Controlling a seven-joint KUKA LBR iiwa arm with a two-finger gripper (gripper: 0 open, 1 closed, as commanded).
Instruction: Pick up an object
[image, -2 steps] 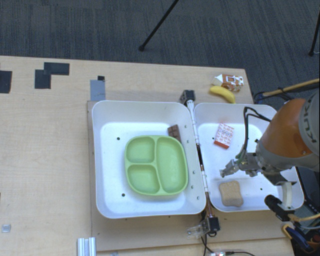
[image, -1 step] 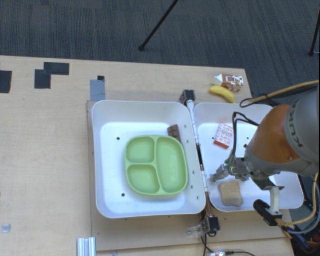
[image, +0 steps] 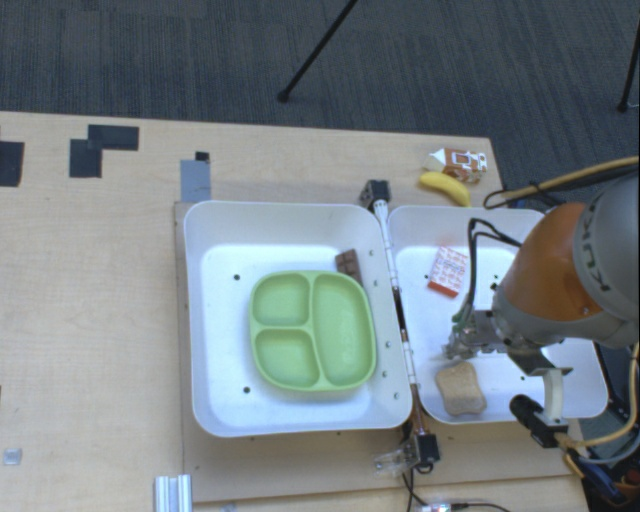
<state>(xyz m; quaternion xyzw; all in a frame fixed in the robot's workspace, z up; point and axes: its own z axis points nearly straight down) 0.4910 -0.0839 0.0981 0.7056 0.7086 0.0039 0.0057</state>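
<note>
Arm (image: 565, 275): reaching into right bin (image: 590, 395); jaws' state cannot be told
Sponge-like tan block (image: 461, 388): right bin's near end, just below wrist
Red packet (image: 449, 271): same bin
Green tray (image: 312, 331): left bin (image: 215, 330)

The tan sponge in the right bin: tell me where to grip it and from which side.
Grip the sponge across its narrower middle, coming straight down from above. It lies flat near the front of the right bin, blocky with roughly parallel long sides. The hand sits just behind it, so probably little travel is needed.
</note>
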